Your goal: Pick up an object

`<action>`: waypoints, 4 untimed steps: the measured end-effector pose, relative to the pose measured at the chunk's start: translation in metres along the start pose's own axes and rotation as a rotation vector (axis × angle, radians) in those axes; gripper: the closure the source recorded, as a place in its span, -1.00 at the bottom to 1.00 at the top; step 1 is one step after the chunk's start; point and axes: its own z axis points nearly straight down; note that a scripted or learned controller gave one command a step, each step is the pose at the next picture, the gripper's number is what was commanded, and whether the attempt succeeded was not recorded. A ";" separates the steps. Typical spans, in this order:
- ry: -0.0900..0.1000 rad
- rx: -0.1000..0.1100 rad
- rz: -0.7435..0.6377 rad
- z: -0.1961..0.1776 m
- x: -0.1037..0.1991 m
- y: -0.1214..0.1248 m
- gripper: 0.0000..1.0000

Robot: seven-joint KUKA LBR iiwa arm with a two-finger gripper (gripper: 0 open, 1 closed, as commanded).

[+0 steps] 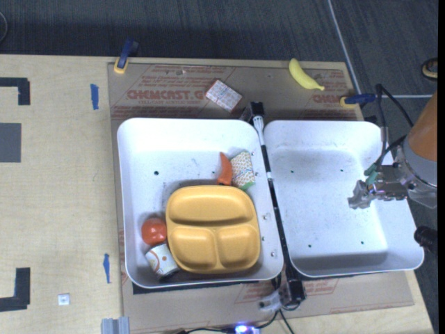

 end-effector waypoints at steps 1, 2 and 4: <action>0.000 0.001 0.000 0.006 0.074 0.000 1.00; -0.001 -0.004 0.000 -0.001 0.105 0.001 1.00; -0.002 -0.002 0.001 0.026 0.083 0.018 1.00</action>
